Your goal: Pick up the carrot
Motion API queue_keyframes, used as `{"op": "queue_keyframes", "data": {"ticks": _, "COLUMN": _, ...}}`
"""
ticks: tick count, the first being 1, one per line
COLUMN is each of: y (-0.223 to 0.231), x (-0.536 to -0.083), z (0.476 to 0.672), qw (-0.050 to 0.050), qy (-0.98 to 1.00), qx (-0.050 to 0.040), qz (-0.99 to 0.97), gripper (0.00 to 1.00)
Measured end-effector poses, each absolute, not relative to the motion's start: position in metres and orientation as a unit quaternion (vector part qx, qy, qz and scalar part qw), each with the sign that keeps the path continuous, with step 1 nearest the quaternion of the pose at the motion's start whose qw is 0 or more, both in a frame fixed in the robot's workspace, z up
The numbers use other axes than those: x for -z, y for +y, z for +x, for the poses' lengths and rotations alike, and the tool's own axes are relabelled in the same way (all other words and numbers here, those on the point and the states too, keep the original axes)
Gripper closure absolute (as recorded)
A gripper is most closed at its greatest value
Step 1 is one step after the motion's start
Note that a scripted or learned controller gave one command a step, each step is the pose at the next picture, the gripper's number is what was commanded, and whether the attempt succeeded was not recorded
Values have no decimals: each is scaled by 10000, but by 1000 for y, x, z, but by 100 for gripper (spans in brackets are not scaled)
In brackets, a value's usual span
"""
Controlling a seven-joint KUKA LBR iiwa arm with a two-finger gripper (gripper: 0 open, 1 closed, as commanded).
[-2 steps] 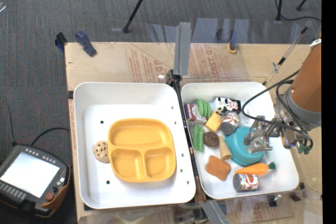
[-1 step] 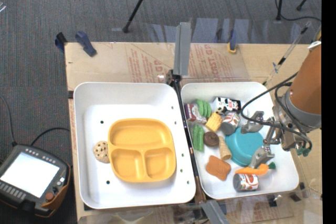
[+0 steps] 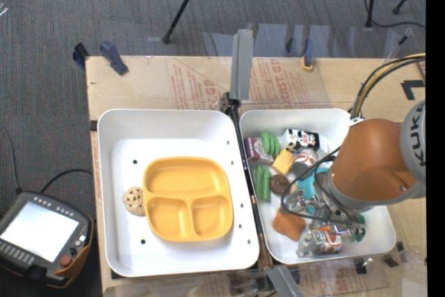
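Gripper (image 3: 322, 213) low in right bin (image 3: 384, 233), under orange wrist band; finger state hidden, cannot tell, no held thing visible. Carrot (image 3: 287, 223): orange lump just left of gripper, near bin's front, apart from green pieces (image 3: 263, 183) further back. Likely light toy, stiff, smooth, may slip; grip across its narrower width at middle. Readable writing: "KU" on arm (image 3: 423, 142); red print on cardboard (image 3: 208, 83) too faint. Yellow tray (image 3: 188, 205) and cookie (image 3: 134, 200) in left bin (image 3: 118, 170).

The grey arm's orange band (image 3: 372, 163) hides part of the right white bin (image 3: 334, 115); the gripper's fingers are unclear.
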State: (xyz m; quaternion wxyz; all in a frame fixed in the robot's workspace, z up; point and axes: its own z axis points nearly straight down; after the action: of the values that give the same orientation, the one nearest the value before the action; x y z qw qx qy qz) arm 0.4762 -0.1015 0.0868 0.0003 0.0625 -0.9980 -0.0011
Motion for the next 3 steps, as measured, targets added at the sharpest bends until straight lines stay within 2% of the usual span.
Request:
{"op": "queue_keyframes", "data": {"ticks": 1, "y": -2, "x": -191, "z": 487, "qw": -52, "qy": -9988, "qx": 16, "qz": 490, "gripper": 0}}
{"op": "queue_keyframes", "data": {"ticks": 2, "y": -60, "x": -187, "z": 516, "qw": 4, "qy": -9997, "qx": 3, "qz": -243, "gripper": 0}}
{"op": "queue_keyframes", "data": {"ticks": 3, "y": -81, "x": -84, "z": 476, "qw": 40, "qy": -9999, "qx": 11, "qz": -124, "gripper": 0}}
